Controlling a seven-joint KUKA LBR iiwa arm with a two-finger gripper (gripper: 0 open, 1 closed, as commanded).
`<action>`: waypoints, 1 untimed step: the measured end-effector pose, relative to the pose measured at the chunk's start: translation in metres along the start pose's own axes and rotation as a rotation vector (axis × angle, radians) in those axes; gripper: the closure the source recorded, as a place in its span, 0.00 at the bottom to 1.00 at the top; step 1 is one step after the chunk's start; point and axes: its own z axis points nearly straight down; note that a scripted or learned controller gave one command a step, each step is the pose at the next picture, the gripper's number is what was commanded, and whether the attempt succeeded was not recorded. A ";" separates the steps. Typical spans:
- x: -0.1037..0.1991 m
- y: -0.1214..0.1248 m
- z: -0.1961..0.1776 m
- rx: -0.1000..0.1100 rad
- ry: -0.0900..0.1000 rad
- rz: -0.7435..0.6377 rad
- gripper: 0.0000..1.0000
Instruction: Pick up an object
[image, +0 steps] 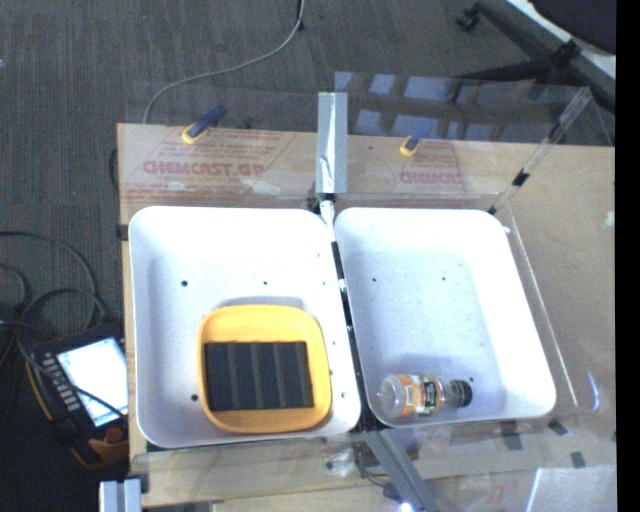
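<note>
A yellow square container (265, 370) with a dark ribbed inset lies in the front part of the left bin (170, 260). A small clear bottle (423, 394) with a dark cap and a printed label lies on its side in the right bin (500, 300), near that bin's front left corner, its cap pointing right.
The two white bins sit side by side on a wooden bench, split by a thin divider (340, 290). Clear plastic walls (450, 140) stand behind and to the right of the right bin. A handheld device with cables (80, 385) lies on the floor at the left.
</note>
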 end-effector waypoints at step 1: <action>-0.002 0.000 0.000 0.000 0.000 0.019 0.00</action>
